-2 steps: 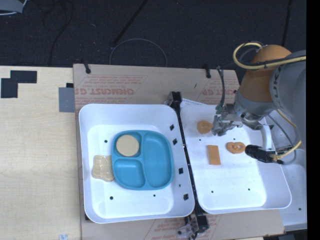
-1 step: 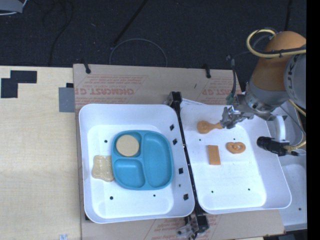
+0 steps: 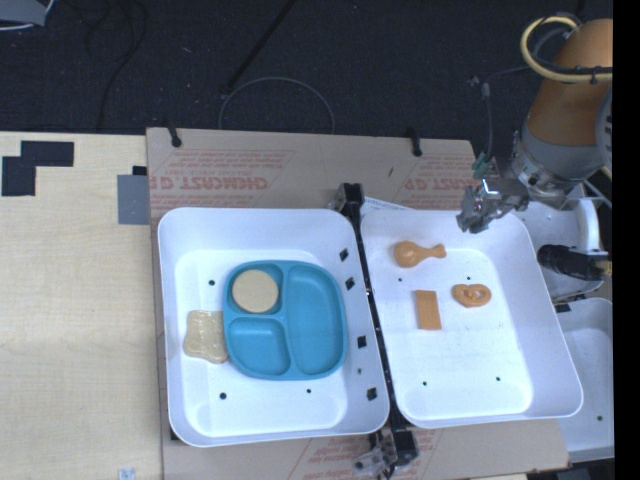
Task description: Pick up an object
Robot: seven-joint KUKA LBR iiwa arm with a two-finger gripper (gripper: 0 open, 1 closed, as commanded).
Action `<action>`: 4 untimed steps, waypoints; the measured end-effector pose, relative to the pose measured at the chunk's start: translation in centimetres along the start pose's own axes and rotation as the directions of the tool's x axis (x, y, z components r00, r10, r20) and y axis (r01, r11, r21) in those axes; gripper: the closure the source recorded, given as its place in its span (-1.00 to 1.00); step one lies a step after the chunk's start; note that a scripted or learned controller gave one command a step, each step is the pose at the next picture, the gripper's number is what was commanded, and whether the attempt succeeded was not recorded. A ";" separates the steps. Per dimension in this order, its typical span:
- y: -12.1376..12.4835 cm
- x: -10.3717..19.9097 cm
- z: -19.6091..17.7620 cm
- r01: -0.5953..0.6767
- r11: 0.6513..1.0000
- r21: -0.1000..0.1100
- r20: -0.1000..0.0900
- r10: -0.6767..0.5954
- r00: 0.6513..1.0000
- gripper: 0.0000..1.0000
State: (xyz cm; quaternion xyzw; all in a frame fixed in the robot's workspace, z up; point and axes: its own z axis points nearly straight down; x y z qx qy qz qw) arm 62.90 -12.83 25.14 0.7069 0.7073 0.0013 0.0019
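Three orange things lie in the right bin (image 3: 540,368): a drumstick-shaped piece (image 3: 415,253) at the back, a flat rectangular bar (image 3: 428,309) in the middle, and a small pretzel-like piece (image 3: 471,294) to its right. My gripper (image 3: 478,215) hangs over the bin's back right corner, above and to the right of the drumstick piece, with nothing visibly between its fingers. It is too small and dark to tell how the fingers stand.
The left bin (image 3: 190,408) holds a blue sectioned tray (image 3: 300,338) with a round tan cracker (image 3: 254,290) in one section, and a pale waffle-like piece (image 3: 205,335) beside the tray. A black divider (image 3: 362,298) runs between the bins. Cables hang at the right.
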 end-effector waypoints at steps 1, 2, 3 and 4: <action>0.5 5.7 -0.3 0.003 1.000 0.007 -0.001 -0.003 1.000 1.00; 0.7 10.5 -0.4 0.003 1.000 0.007 -0.002 -0.003 1.000 1.00; -0.2 15.9 1.1 0.004 1.000 0.010 -0.003 -0.004 1.000 1.00; 1.1 21.8 1.9 0.003 1.000 0.007 -0.002 -0.003 1.000 1.00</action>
